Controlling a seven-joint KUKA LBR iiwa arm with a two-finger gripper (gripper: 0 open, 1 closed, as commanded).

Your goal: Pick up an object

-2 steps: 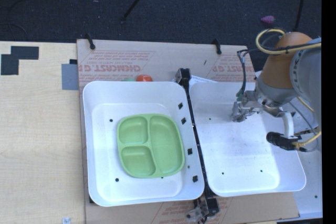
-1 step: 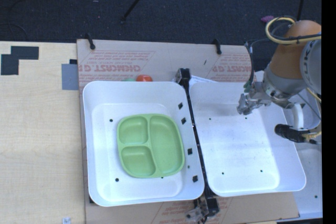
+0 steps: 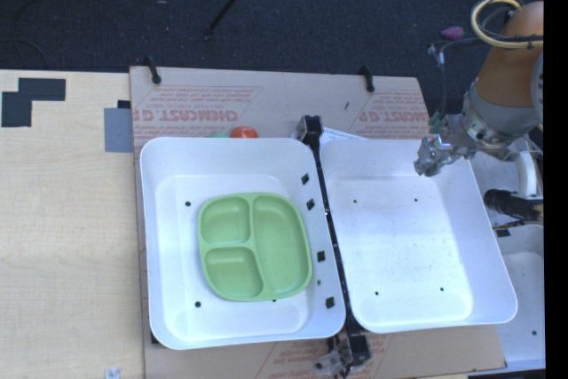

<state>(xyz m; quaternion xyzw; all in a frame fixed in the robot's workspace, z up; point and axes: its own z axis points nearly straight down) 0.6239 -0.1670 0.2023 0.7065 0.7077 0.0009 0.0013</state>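
Note:
A light green divided plate (image 3: 255, 246) with three compartments lies flat in the left white bin (image 3: 169, 191). My gripper (image 3: 432, 160) hangs over the far right corner of the right white bin (image 3: 479, 297), well away from the plate. The gripper is small and dark against the bin wall. Nothing shows between its fingers.
A small orange object (image 3: 243, 133) and a bit of green (image 3: 216, 135) peek out behind the left bin's far rim. A black divider (image 3: 321, 226) runs between the bins. Cardboard (image 3: 266, 102) lies under both bins, and a wooden bench top (image 3: 62, 235) stretches to the left.

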